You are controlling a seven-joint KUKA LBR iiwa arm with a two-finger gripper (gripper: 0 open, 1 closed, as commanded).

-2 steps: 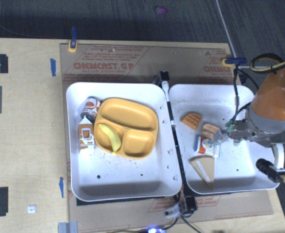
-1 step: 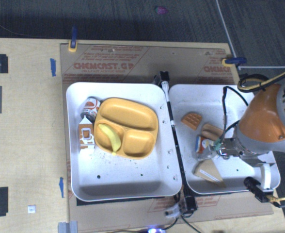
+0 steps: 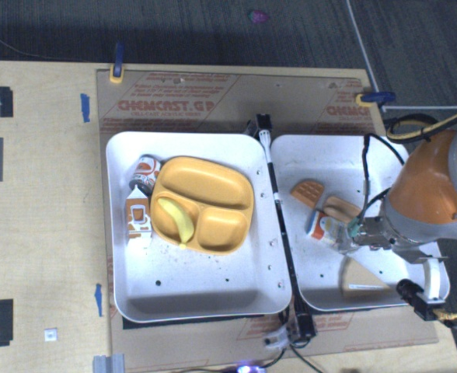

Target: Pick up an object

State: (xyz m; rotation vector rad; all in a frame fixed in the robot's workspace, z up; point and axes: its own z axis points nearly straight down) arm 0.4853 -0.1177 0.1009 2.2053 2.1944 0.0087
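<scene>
My gripper (image 3: 343,236) is low inside the right bin (image 3: 329,148), reaching in from the right below the orange band (image 3: 429,183). It sits right against a small white and red packet (image 3: 318,226) and a tan block (image 3: 340,207). An orange waffle-like piece (image 3: 308,192) lies just up-left of them. A beige flat wedge (image 3: 362,279) rests below the gripper near the bin's front wall. I cannot make out anything held in the gripper.
The left bin (image 3: 197,298) holds a yellow divided tray (image 3: 205,200) with a banana (image 3: 177,217) in one compartment, a can (image 3: 144,175) and a small orange and white box (image 3: 137,217) by its left wall. A black divider (image 3: 275,208) separates the bins.
</scene>
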